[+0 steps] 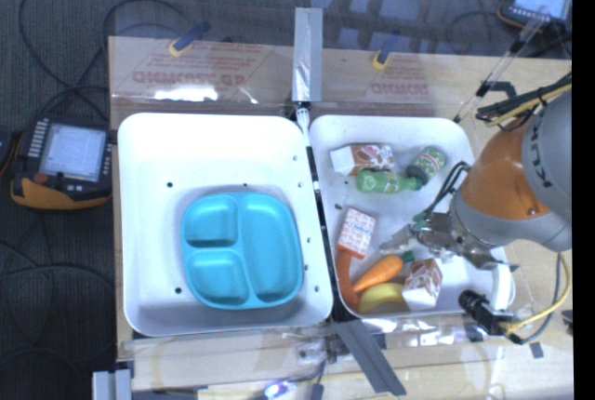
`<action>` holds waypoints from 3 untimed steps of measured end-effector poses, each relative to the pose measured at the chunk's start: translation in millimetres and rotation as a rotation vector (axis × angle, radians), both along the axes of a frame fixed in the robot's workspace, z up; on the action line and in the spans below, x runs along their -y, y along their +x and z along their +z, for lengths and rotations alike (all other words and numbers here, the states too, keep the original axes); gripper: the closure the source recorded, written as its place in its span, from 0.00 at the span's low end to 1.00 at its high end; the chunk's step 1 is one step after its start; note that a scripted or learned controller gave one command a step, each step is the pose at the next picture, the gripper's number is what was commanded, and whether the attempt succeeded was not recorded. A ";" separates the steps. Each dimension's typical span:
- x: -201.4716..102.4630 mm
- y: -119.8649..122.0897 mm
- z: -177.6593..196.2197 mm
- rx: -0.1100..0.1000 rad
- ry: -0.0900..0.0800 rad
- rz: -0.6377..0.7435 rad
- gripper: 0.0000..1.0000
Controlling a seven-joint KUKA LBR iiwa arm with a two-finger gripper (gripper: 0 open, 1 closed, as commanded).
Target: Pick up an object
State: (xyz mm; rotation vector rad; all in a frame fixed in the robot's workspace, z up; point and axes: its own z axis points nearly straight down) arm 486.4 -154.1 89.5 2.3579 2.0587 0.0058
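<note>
- Bench (139,63) of pale wood, carrying two shallow white bins side by side.
- Left bin (149,156), white, touching the right bin along the middle edge.
- Right bin (409,130), white, crowded with small food items toward its near and far sides.
- Arm (516,189), grey with an orange band, reaching in from the right over the right bin's near right corner.
- Blue tray (242,247) with three compartments, lying flat in the left bin, toward its near right part.
- Gripper (429,231) low over the right bin, just above a carrot and a small carton; cannot tell whether anything is gripped or how the tip is set.
- Carrot (378,273), orange, lying slantwise beside the gripper.
- Yellow fruit (381,299) at the near wall, touching the carrot.
- Small carton (424,283), red and white, just right of the carrot.
- Red-and-white packet (356,231) near the bin's left wall.
- Green bottle (383,181) and green can (427,164) toward the far side, close together.
</note>
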 end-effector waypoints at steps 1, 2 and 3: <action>30.9 1.6 -0.5 0.000 0.009 -0.054 0.00; 44.3 66.3 -0.7 -0.003 0.011 0.052 0.00; 52.7 143.3 -0.8 -0.005 0.006 0.326 0.00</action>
